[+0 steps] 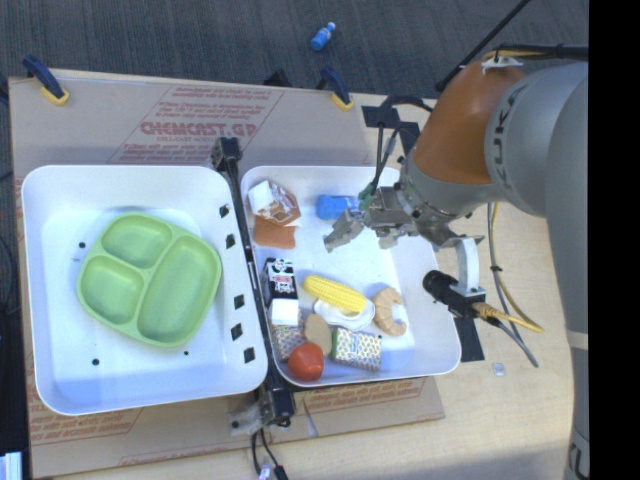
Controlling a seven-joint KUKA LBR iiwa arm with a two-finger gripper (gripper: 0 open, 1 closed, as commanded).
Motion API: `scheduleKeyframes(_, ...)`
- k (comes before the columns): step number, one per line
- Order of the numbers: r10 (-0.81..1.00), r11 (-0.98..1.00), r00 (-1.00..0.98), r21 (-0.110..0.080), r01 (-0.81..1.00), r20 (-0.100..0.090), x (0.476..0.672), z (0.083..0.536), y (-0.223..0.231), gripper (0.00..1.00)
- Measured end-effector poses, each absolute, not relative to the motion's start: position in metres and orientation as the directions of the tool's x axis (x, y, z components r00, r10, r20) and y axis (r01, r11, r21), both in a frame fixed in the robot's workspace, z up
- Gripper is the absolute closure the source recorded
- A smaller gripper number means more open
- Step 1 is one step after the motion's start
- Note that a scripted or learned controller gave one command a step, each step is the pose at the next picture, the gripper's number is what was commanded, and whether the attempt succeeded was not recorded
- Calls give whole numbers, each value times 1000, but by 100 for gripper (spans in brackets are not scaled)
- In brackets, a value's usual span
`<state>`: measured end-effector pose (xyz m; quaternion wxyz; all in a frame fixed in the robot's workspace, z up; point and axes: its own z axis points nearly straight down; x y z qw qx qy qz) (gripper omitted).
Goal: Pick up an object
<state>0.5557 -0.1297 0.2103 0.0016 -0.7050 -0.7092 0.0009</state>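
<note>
My gripper (345,230) hangs over the upper middle of the right bin (425,353), its fingers spread open with nothing between them. A blue object (334,206) lies just above and left of the fingertips. Left of it sit a wrapped snack (272,200) and an orange-brown piece (274,233). Below the gripper lie a yellow corn cob (336,293), a croissant (391,310), a black-and-white carton (280,276), a red tomato (307,361) and a patterned packet (357,348).
The left bin (50,368) holds a green divided plate (150,277). A black divider with clips (240,258) runs between the bins. Cables (510,313) trail off the right bin's right side. A blue clamp (336,85) sits at the back edge.
</note>
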Motion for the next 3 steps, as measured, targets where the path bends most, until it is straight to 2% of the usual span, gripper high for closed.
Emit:
scheduleKeyframes(1, 1000, 8, -8, -6, 1000, 0, 594, 104, -138, 0)
scheduleKeyframes(2, 1000, 8, -8, -3, 1000, -1, 638, 92, -112, 0)
scheduleKeyframes(3, 1000, 11, -11, -3, 1000, 0, 638, 102, -111, 100)
